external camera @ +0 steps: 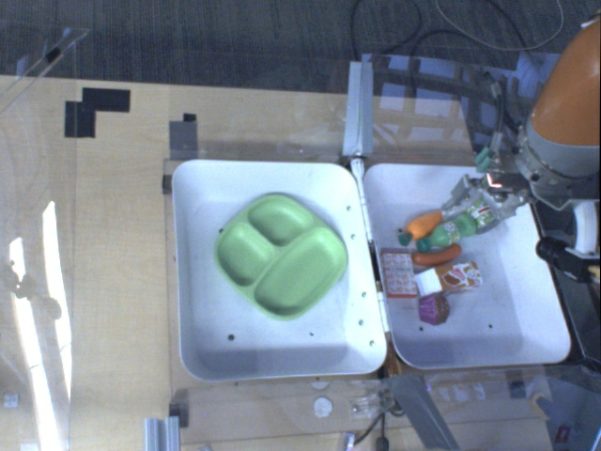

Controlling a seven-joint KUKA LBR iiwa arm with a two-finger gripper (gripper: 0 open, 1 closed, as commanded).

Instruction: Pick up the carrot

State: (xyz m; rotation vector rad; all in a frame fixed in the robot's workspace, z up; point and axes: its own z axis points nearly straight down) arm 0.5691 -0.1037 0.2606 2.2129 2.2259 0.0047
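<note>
The two-finger gripper (481,188) hung over the right white bin (540,341); whether it was open I cannot tell. The small orange carrot (423,224) lay beside it among clutter, apparently not yet lifted.

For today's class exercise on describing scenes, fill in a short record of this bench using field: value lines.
left bin: holds a green divided plate
right bin: holds a cluster of small items
carrot: orange, at the cluster's upper left, lying in the bin
gripper: above the cluster's upper right end
arm: enters from the right
</note>
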